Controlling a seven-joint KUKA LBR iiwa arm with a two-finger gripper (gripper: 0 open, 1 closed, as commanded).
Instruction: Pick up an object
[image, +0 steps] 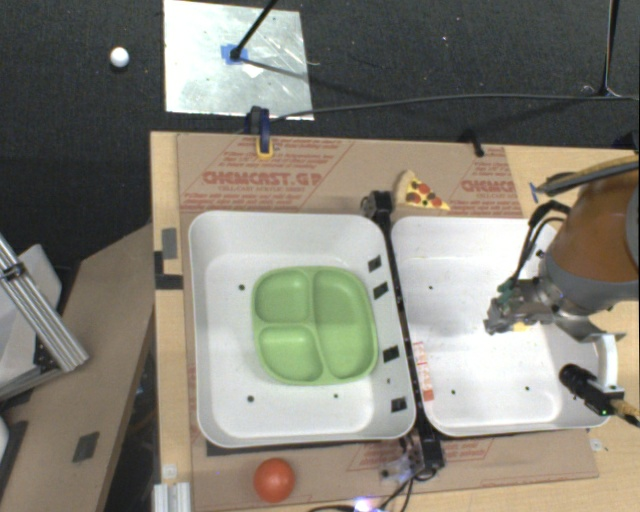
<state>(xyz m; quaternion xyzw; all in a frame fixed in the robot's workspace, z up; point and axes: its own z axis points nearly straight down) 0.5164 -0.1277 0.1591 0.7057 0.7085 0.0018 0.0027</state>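
Gripper (503, 318) low over right bin (450, 405), jaw state unclear (blurred); green plate (313, 325) in left bin (215, 300)

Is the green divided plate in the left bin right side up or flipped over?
Right side up. The green divided plate lies flat on the left bin floor with its four hollow compartments facing up, nothing in them.

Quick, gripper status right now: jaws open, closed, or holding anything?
Gripper: cannot be told. It sits low over the right bin, seen from above.
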